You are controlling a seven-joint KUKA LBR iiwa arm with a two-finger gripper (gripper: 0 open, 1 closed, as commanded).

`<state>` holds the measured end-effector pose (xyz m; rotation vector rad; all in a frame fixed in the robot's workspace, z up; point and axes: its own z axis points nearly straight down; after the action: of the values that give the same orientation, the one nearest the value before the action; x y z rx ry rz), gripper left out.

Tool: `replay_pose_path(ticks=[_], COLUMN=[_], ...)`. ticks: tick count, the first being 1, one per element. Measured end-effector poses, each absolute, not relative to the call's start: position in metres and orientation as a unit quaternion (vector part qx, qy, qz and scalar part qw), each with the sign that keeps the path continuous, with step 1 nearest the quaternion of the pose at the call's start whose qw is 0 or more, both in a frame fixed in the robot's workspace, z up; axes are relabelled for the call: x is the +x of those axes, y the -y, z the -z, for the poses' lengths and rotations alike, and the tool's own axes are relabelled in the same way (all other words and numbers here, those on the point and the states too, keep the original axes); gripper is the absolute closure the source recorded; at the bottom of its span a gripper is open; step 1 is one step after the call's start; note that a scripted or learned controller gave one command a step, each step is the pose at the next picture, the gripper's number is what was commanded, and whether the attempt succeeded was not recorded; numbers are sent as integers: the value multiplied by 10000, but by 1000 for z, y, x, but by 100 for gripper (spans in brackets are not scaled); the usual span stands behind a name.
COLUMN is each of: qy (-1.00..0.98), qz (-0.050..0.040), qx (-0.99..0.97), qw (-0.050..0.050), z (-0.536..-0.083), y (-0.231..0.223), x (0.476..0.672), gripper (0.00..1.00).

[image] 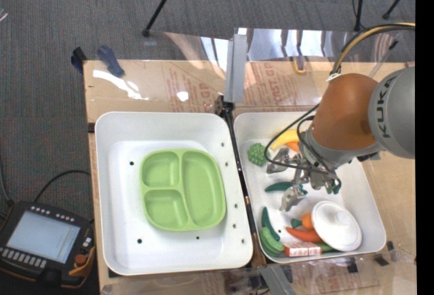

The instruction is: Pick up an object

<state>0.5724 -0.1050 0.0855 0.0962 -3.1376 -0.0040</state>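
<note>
Far left, on the floor near the bench corner: a teach pendant (42, 241) with a grey screen. Next, the left bin (108, 151), holding a green divided plate (182, 189) with three compartments, roughly centred. Between the bins, a dark divider. In the right bin (374, 209): a green broccoli piece (255, 154) at the far left corner, a yellow banana (288, 139) just right of it, partly under the arm. Lower down, a dark green pepper (277, 186) near the middle, green pods (270, 232) along the near left wall, a red-and-white box (302, 251) at the near edge, a red chilli (305, 234) and an orange piece (307, 220) touching a white lidded bowl (336, 225) at near right. Above the bin's middle, the gripper (293, 186), fingers spread apart, nothing between them, hanging over the pepper and just left of the bowl.
</note>
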Motion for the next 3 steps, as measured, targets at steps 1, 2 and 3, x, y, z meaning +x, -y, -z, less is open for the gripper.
replay_pose_path(ticks=[1,2,3], qy=[10000,9999,9984], qz=[7,4,7], qx=[-82,-153,-572], qw=[-18,4,-9], z=[-88,-90,-88], y=[101,123,124], x=[645,575,611], gripper=[0,0,0])
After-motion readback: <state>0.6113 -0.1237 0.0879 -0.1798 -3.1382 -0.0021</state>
